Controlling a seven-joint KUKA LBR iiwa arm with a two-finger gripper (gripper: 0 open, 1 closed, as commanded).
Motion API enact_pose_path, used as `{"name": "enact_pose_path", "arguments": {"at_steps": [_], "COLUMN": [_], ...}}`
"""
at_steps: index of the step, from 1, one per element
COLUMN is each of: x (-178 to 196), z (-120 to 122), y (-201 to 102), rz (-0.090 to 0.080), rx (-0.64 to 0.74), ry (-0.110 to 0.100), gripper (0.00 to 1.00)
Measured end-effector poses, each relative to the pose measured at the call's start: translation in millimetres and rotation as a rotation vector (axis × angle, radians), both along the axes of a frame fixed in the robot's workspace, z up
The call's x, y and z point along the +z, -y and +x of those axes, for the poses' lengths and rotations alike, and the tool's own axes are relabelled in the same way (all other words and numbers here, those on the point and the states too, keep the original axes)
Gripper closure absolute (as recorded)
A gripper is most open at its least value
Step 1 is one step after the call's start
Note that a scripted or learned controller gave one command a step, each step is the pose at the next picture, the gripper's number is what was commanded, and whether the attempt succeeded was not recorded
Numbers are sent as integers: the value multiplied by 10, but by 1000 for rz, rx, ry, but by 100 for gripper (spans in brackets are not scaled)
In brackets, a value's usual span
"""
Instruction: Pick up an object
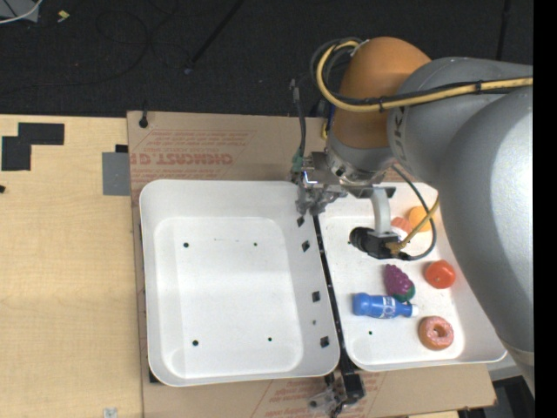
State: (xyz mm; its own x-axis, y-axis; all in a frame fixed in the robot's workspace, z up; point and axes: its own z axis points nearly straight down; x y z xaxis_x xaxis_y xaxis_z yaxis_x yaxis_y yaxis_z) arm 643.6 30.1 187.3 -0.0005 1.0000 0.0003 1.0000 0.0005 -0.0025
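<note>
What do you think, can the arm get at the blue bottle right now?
Probably yes. The bottle lies in the right bin with nothing over it, and the end effector is by the divider nearby. A purple toy close beside it may crowd the grasp.

The one camera is fixed above the bench [61, 277] and looks down on it at a slant, seemingly from the bench's near side. The claw [312, 197] falls close to mid-frame. The left bin [152, 233] spreads left of and below the claw, the right bin [383, 355] right of and below it, both lying on a cardboard sheet [218, 146]. Beyond the claw, along the top of the frame, runs dark floor [174, 42]. The arm [470, 120] enters right of the claw. Its orange band [383, 68] and grey bulk sit nearest the lens, looming large and covering the right bin's outer edge.
</note>
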Motion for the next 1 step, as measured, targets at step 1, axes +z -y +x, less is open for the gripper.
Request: {"name": "enact_pose_path", "arguments": {"at_steps": [1], "x": [-1], "z": [0], "y": [-803], "rz": [0], "rx": [3], "ry": [0], "gripper": [100]}}
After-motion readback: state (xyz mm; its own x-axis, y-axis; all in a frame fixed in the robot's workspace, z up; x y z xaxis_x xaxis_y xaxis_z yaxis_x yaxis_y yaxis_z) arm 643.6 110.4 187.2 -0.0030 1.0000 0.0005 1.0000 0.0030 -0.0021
